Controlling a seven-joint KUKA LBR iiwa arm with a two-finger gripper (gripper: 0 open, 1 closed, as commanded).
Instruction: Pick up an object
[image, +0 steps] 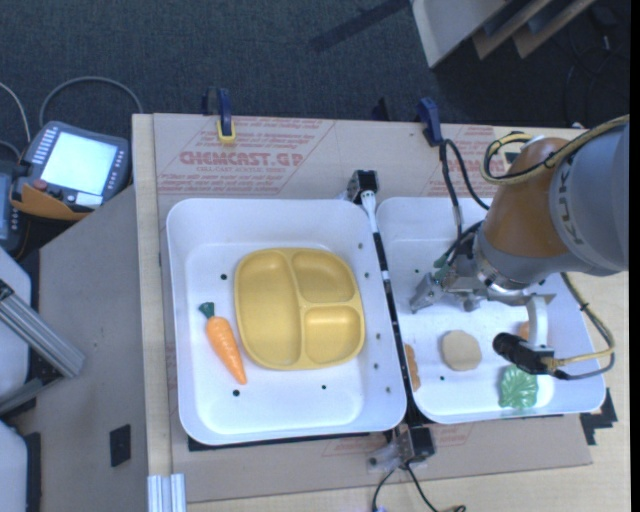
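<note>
Gripper (432, 290): over the right bin (430, 222), pointing toward the divider between the two bins; the arm (560, 210) reaches in above it. Nothing shows between the jaws.
Jaw state: cannot tell; the metal parts at the wrist end merge into one shape from this height.
Tan disc (461, 350): round, flat, lying on the right bin floor just below and to the arm side of the jaws, apart from them. Judged the nearest candidate to pick, since it lies free with bare floor around it.
Green leafy piece (518, 388): farther from the jaws than the disc, toward the near corner of the right bin, touching or just beside a black fitting (520, 352) on a cable.
Orange sliver (411, 365): against the bin's divider wall, below the jaws; pressed so near the wall that a grasp there looks awkward. Identity unclear.
Carrot (224, 342): in the left bin (190, 300), well apart from the jaws, across the divider, lying beside the yellow tray.
Yellow tray (298, 305): three compartments, centred in the left bin.
Hidden: the right bin's far floor under the arm; a small orange bit (524, 328) by the wrist is cut off by it.
</note>
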